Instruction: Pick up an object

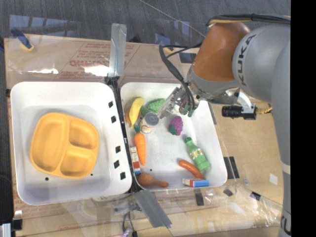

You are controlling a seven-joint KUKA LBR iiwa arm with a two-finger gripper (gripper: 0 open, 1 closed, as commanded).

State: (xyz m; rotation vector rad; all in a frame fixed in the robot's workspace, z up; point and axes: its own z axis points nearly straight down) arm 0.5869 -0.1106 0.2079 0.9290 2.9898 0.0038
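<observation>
The right bin (pixel 210 132) sits on a plastic-covered cardboard bench (pixel 74 58) over dark carpet (pixel 59 4). The gripper (pixel 178 104) hangs over its upper part; its grip can't be judged. Just below lies a purple toy (pixel 175 126).

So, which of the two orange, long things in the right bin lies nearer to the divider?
The carrot, lying right beside the divider; the orange-red sausage lies lower right, near the green bottle.
</observation>
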